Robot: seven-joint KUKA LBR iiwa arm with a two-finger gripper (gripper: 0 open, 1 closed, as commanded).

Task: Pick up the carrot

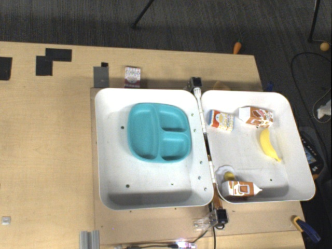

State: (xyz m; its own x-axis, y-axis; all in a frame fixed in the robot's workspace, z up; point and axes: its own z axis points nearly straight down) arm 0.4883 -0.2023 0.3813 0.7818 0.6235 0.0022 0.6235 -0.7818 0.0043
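The right bin point(290, 119) holds a white carton with blue and orange print point(221, 120), a brown and white carton point(256, 116) and a yellow banana point(270, 144). At its near left corner an orange and white carton point(241, 189) lies on its side, with a small yellow-orange piece point(229, 177) just behind it that is too small to identify. A small orange object point(237, 47) sits at the bench's far edge, outside the bins. I cannot tell whether either of these is the carrot.
The left bin point(111, 154) holds a teal divided plate point(158, 132). A small printed cube point(133, 76) and a grey block point(101, 75) stand behind the left bin. A clamp point(195, 83) sits where the bins meet, and cables point(210, 223) lie at the front.
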